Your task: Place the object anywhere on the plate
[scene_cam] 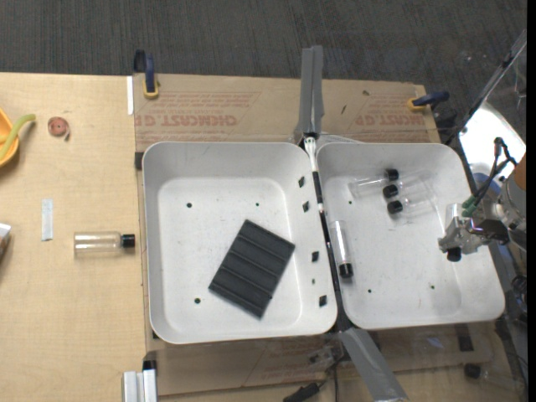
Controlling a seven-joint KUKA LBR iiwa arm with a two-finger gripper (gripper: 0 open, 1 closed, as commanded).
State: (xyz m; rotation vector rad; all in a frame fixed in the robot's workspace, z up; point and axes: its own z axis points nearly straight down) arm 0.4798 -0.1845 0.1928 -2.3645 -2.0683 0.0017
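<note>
A dark grey ribbed rectangular plate (251, 268) lies tilted on the floor of the left bin (167, 308). In the right bin (402, 308), two clear vials with black caps (391, 193) rest near the back. A third clear vial (342, 249) lies along the left wall, black cap toward the front. My gripper (455, 246) hangs at the right bin's right side, low over its floor, a hand's width to the right of the two vials. I see nothing in its grasp.
On the wooden bench left of the bins lie a clear bottle with a black cap (102, 241), a white strip (47, 220), a small pink disc (57, 126) and an orange bowl (5, 138) at the edge. Clamps (147, 78) hold cardboard behind the bins.
</note>
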